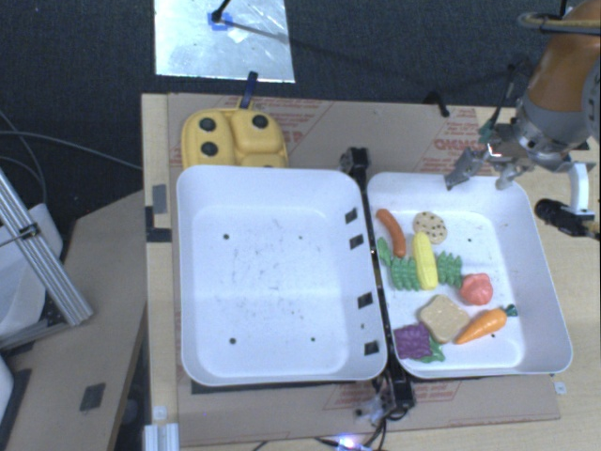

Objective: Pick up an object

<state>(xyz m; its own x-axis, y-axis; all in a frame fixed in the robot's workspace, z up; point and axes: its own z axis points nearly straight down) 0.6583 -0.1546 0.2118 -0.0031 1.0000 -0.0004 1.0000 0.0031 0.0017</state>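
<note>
Over far edge of right bin (540,252) the pincer (482,173) hangs w/ fingers spread, holding nothing, while carrot (482,324) lies near-right among toy foods, prob. light, stiff, slick plastic, so best nipped across its thick orange mid-body, not the green top.

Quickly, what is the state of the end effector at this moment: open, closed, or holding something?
End effector: open, holding nothing, above the far rim of the right shallow white bin.

The bench (451,130) carries two white bins (272,271) side by side below-left of the gripper (485,174) (a yellow tray (233,139) sits farther left).
</note>
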